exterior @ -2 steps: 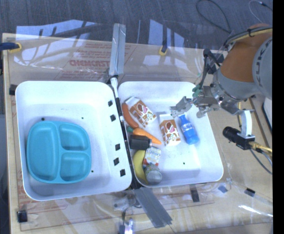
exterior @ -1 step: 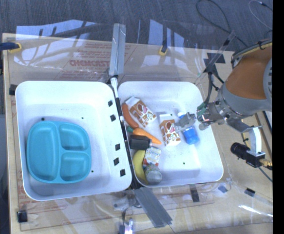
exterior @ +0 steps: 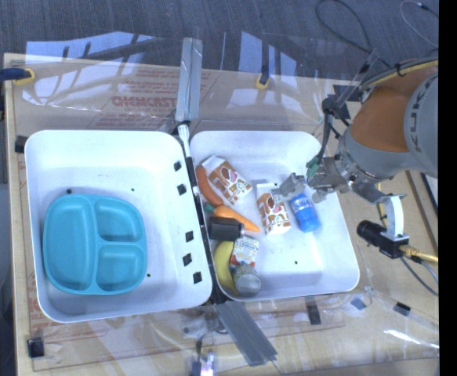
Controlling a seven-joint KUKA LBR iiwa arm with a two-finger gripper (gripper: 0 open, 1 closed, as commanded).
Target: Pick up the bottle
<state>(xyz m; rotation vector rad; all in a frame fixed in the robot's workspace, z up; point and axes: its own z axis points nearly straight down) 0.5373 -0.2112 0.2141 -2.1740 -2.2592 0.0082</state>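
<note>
Taking the right bin [exterior: 334,276] as the landmark, its nearest corner, down by the front wall on the side next to the other bin, holds a small jar with a grey lid [exterior: 248,282] lying against a yellow banana [exterior: 223,263], with a little carton bearing a fruit label [exterior: 245,250] just above them. A little farther in, a dark block [exterior: 224,228] sits by the bin's inner wall, and an orange carrot [exterior: 237,218] lies slantwise touching it. Toward the middle of the bin is a red and white snack pouch [exterior: 273,212], and right beside it, on the side away from the other bin, lies the blue bottle [exterior: 305,212] on its side on the white floor. The gripper [exterior: 305,185] hangs just beyond the bottle's far end, close over it; whether its fingers are parted or closed I cannot tell from here, and nothing is seen between them. The grey arm [exterior: 385,143] with its orange band reaches in over the bin's outer wall. Farther back in the bin lies a second red and white pouch [exterior: 226,180] with an orange sausage-shaped thing [exterior: 204,185] along its side. Next to this bin, the left bin [exterior: 95,151] holds a turquoise divided plate [exterior: 95,243].
</note>
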